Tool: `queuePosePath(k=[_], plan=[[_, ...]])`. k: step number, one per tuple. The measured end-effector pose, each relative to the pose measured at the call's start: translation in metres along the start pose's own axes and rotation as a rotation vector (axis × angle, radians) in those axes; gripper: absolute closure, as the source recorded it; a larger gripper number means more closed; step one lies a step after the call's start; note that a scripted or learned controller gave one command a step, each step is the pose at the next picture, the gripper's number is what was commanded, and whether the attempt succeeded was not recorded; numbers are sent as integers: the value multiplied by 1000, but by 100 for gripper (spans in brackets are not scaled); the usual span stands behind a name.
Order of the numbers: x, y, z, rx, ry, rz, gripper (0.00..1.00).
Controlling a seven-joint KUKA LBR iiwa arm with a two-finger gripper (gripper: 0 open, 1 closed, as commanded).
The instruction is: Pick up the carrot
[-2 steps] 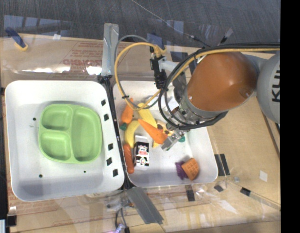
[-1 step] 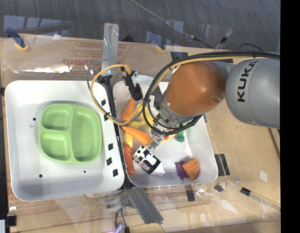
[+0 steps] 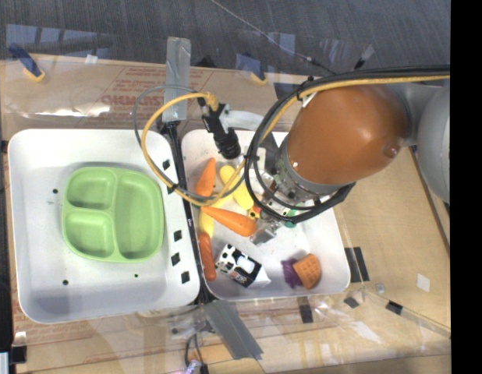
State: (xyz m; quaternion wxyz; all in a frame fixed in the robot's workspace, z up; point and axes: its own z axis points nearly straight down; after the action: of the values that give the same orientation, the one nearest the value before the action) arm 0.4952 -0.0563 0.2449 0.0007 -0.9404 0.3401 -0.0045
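Note:
The carrot is an orange tapered piece lying nearly flat in the middle of the right bin, thick end to the right. My gripper hangs under the arm's orange band, right at the carrot's thick end, and seems to touch it. The wrist hides most of the gripper. The carrot looks to be resting on the bin floor among other toys.
A second orange piece, a yellow toy, a reddish stick, a black-and-white block and a purple-and-orange toy share the right bin. A green divided plate lies in the left bin. Cables loop over the divider.

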Motion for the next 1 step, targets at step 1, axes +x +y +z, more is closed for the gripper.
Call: queuePosePath(k=[1], plan=[[9, 19, 55, -4, -16, -392, 100]])
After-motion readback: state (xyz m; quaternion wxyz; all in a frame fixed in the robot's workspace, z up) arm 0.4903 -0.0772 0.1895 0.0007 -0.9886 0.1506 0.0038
